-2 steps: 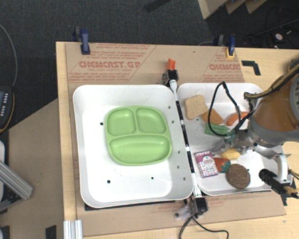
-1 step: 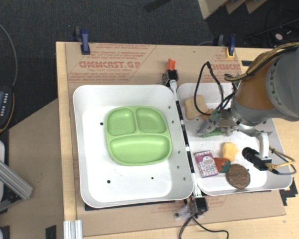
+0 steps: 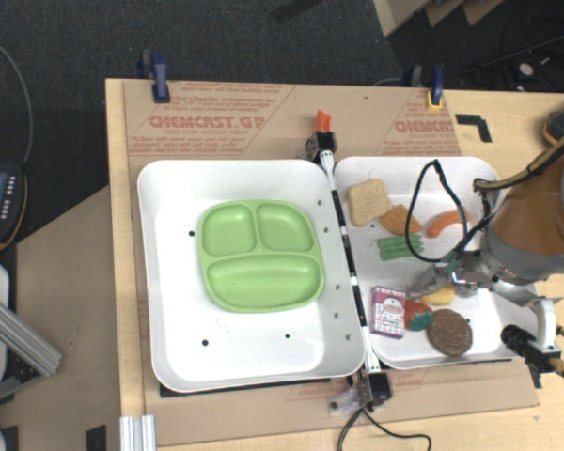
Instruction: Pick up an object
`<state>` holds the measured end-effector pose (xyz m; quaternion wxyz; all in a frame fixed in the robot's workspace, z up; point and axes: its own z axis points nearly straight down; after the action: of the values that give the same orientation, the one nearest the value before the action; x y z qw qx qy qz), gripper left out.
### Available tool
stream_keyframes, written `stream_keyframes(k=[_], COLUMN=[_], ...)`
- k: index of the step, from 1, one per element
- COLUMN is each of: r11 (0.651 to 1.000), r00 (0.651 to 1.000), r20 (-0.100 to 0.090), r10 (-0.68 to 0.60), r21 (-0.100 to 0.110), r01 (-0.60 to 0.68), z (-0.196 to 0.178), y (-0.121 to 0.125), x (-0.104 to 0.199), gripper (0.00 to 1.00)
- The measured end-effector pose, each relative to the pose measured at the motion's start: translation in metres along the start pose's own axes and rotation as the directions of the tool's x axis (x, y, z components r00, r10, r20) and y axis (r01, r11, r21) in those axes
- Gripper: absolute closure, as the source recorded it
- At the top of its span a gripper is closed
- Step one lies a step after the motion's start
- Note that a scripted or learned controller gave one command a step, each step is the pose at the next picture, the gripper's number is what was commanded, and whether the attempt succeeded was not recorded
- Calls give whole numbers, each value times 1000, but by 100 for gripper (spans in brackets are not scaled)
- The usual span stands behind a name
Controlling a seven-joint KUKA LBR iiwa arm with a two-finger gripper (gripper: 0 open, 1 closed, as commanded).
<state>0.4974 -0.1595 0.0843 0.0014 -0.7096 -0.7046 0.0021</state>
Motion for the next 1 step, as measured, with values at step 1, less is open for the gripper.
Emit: stream_keyframes(k=[1], r11=[1000], r00=[1000], r20=[1], r10=[-7], r21=[-8], r01=[7], z=[-10], y=[4], x=[4], gripper=[100])
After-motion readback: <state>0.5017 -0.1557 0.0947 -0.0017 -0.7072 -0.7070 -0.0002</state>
